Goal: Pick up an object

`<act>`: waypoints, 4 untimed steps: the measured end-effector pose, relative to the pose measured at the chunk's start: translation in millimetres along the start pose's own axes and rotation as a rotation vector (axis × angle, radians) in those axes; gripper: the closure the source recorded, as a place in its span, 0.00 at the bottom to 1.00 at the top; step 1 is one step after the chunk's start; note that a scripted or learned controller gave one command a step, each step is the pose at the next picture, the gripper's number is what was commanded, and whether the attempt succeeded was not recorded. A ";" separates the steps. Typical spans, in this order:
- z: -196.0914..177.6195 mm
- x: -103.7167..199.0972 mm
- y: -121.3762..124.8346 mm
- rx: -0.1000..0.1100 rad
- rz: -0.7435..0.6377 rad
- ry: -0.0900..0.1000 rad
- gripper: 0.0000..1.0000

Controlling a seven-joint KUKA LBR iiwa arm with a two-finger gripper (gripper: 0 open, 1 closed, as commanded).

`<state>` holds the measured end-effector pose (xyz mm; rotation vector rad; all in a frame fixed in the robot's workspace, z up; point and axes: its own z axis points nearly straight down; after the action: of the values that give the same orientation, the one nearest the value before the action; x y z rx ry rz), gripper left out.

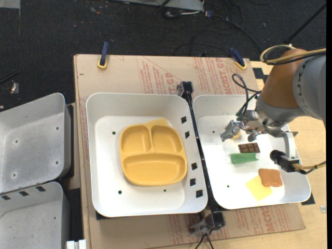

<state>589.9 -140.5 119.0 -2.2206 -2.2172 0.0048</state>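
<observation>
We see a cardboard-topped bench (155,71) on a dark floor strewn with cables, bearing two white bins. The left bin (98,139) holds a yellow divided tray (153,155). In the right bin (218,185) lie a brown block (248,148), a green piece (244,158), an orange-brown piece (270,178) and a yellow square (258,189), clustered toward its right side with bare floor to their left. The gripper (239,129) hangs over the bin's upper middle, just above the brown block; whether it is parted or closed we cannot tell.

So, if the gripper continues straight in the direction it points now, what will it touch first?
The gripper points down and toward the left in the right bin. Straight on, it would probably meet the bin's bare white floor first. The brown block and green piece lie off to its side, though depth is unclear.
</observation>
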 end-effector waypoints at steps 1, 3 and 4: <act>28.2 0.6 0.0 -0.003 -0.001 -0.001 0.00; -28.5 -4.4 6.2 -0.009 -0.003 -0.002 1.00; -90.7 -9.3 3.0 -0.012 -0.003 -0.003 1.00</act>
<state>593.3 -149.9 209.6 -2.2246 -2.2276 -0.0054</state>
